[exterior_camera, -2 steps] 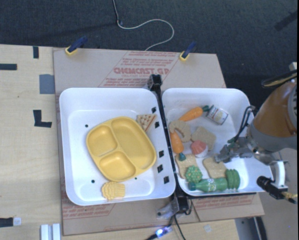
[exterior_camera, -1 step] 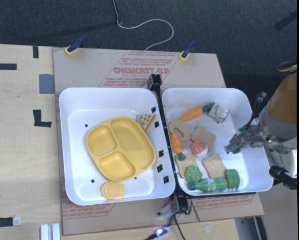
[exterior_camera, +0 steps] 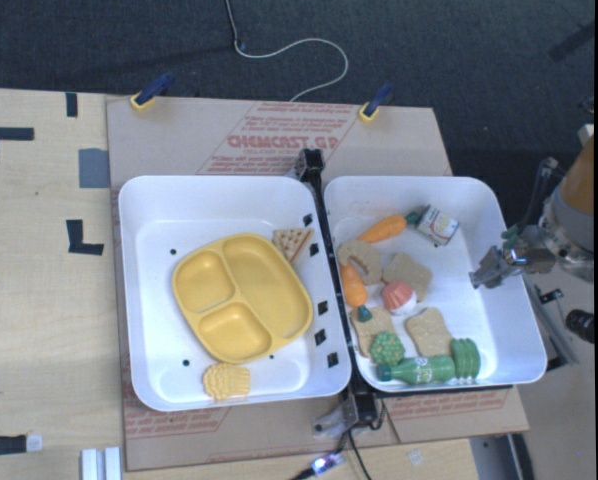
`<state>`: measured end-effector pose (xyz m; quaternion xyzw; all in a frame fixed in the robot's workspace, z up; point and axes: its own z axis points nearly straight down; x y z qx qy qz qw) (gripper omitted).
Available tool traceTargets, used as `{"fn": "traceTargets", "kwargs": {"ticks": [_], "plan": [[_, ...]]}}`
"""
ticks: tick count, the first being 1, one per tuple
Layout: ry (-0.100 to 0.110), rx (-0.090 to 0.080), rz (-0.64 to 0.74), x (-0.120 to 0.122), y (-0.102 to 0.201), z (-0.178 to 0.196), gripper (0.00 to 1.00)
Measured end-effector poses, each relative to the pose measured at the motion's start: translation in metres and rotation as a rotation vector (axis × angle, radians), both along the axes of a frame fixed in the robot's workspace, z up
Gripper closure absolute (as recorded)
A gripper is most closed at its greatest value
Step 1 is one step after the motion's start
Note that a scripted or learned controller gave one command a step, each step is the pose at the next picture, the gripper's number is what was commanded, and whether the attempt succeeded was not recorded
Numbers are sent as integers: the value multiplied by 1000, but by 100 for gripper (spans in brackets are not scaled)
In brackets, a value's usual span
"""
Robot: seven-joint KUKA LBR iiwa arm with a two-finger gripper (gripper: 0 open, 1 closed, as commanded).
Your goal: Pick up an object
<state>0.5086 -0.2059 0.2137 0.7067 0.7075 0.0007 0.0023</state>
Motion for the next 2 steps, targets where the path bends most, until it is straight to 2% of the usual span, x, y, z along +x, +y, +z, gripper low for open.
{"fn": "traceTargets", "kwargs": {"ticks": [1,2], "plan": [[4,2,0,0,1,11,100],[4,4,6,35,54,13,100]]}}
